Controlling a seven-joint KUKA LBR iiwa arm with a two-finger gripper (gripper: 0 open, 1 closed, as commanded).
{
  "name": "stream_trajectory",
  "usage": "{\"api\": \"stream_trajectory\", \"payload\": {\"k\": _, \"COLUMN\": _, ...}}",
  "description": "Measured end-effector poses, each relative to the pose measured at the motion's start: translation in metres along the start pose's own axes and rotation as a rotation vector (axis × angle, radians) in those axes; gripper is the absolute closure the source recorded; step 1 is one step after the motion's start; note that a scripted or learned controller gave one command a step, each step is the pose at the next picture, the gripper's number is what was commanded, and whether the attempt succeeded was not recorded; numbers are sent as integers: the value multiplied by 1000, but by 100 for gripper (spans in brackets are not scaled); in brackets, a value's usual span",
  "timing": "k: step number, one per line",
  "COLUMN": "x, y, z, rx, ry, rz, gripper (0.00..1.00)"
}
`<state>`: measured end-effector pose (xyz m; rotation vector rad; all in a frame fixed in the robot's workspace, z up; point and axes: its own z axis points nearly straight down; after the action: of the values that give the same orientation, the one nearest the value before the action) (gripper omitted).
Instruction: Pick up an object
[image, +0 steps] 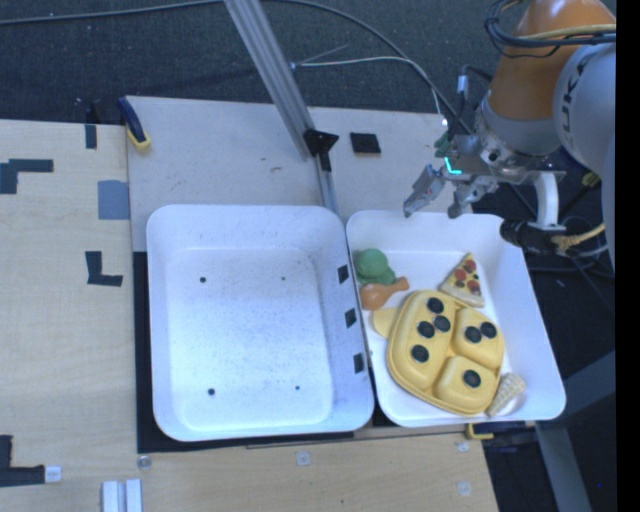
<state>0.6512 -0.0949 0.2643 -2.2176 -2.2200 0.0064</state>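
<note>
bench (60, 300): pale wood below-left of the pincer, dark floor behind.
bins: left bin (250, 320) bare, far lower-left; right bin (535, 330) directly below the pincer.
pincer (437, 196): fingers spread, gripping nothing, above the right bin's far rim.
objects: green toy (373, 264), orange piece (380, 293), pizza slice (464, 279), yellow tray (445, 350), corn cob (507, 394), all below it.
obstacle: metal pole (285, 85) left.

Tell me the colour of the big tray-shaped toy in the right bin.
Yellow with dark blue spots, seen in the camera view.

Gripper (438, 200) above toy-filled right bin (530, 300)
</note>
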Motion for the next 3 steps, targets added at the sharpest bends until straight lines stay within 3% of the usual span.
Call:
{"api": "stream_trajectory", "payload": {"k": 1, "x": 0, "y": 1, "z": -2, "rx": -4, "ry": 0, "rz": -1, "gripper": 0}}
{"api": "stream_trajectory", "payload": {"k": 3, "x": 0, "y": -3, "z": 125, "rx": 0, "ry": -1, "rz": 0, "gripper": 0}}
